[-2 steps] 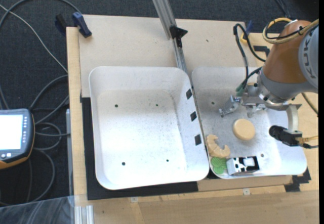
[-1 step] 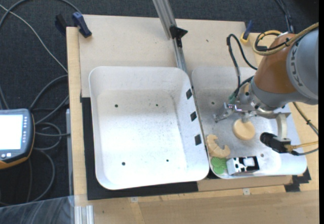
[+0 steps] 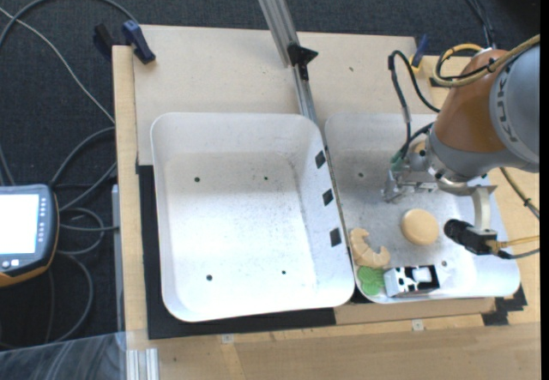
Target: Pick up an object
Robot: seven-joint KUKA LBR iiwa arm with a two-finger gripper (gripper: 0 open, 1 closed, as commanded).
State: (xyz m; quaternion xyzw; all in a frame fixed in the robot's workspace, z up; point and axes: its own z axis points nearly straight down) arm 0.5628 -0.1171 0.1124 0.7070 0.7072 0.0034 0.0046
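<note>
A black-and-white patterned box [image 3: 413, 279] is seen at the near rim of the right bin [image 3: 360, 147], just beside a green object [image 3: 371, 282] partly tucked under that rim. A pale, curled, pastry-like piece [image 3: 367, 247] lies just above the green object, against the bin's left wall. A round tan object [image 3: 419, 226] rests nearby on the bin floor, untouched. The tool [image 3: 401, 184] is positioned low over the bin floor, just above and left of the tan object and apart from it; nothing is seen between its fingers, and whether they are parted or closed cannot be told, the metal parts being small and cluttered by cables. The arm [image 3: 485, 117] is cut off at the right edge. The left bin [image 3: 171, 138] is pictured alongside on the desk [image 3: 214, 69].
</note>
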